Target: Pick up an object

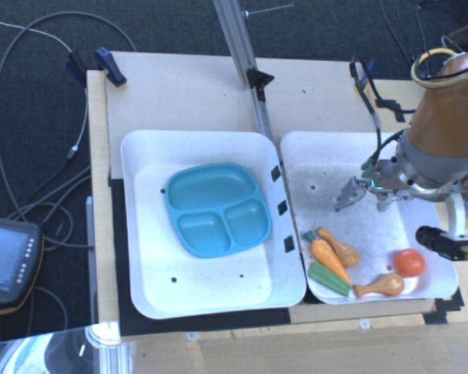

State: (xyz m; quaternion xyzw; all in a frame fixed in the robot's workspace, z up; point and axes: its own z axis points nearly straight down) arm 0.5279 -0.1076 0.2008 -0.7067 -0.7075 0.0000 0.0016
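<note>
Dark carpet surrounds the pale bench (187, 92). We see our gripper (357, 193) over the right white bin (327, 150), fingers apart on nothing. Near its front lie an orange carrot (330, 259), green vegetable (328, 279), red tomato (409, 262). Left bin (140, 209) holds a blue divided plate (217, 208).

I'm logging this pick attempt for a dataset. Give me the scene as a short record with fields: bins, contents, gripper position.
left bin: holds a blue divided plate
right bin: toy food clustered at its near edge
items: carrot, green vegetable, tomato, drumstick, tan piece
gripper: over the right bin's middle, apart from the food, nothing seen between its fingers
arm: enters from the right
</note>
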